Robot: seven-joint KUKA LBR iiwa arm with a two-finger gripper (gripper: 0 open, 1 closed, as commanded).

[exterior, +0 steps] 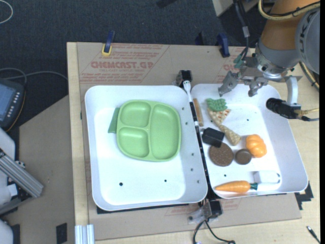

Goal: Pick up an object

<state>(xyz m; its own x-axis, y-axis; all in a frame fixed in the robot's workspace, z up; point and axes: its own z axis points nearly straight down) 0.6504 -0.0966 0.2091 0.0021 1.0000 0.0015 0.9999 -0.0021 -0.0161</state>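
So the claw is hanging over the far edge of the right bin, fingers spread wide, nothing between them. The pile it has to pick from sits nearer the camera than the claw: a green bumpy thing closest to it, then a waffle-looking wedge touching that, and further on a black block, a brown round cookie, a smaller brown disc and an orange fruit.

My worry is that everything's jammed together. If the claw drops on the green thing, I'd guess one finger lands on the wedge and either shoves both aside or pinches nothing. It's also low and lumpy, so it could slip out on the lift. The bin's far wall is right under the claw too, so a straight descent might clip the rim.

Farthest from the claw, along the near rim, there's a carrot and a white tube-ish thing. Off to the claw's side, the left bin just holds a green divided plate, well out of the way on the desk.
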